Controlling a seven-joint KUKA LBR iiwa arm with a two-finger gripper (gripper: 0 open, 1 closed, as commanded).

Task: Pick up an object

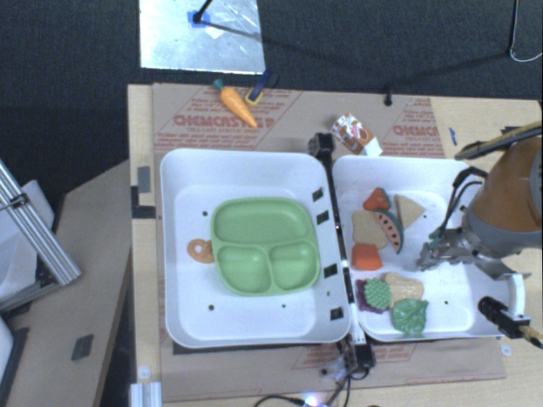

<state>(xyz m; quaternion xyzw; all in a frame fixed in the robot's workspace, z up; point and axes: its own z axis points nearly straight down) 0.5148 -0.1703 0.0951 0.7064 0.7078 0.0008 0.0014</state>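
On the tabletop (475,113) we see two white bins side by side. Inside the left bin (182,185) lies a green tray (263,244) with three compartments, and just beside its left edge there is a small orange ring (201,250).

Inside the right bin (458,312) we see a group of toy food pieces, all in its left half. Near the top are a red piece (377,200) and a beige wedge (411,209). Under them lie a tan slice (368,227) and a watermelon slice (390,230), which touch each other. Below these is an orange block (366,257). Near the front wall lie a purple piece (374,294), a pale piece (405,287) and a green leaf (411,316), close together.

From the right, the arm (509,206) reaches over the right bin. Its gripper (434,253) is low above the bin floor, near the watermelon slice but apart from it. We see nothing between its fingers, and we cannot tell if they are spread or closed.

Behind the bins, an orange carrot (237,106) lies on the tabletop, and a small packet (355,134) lies near the back wall of the right bin.
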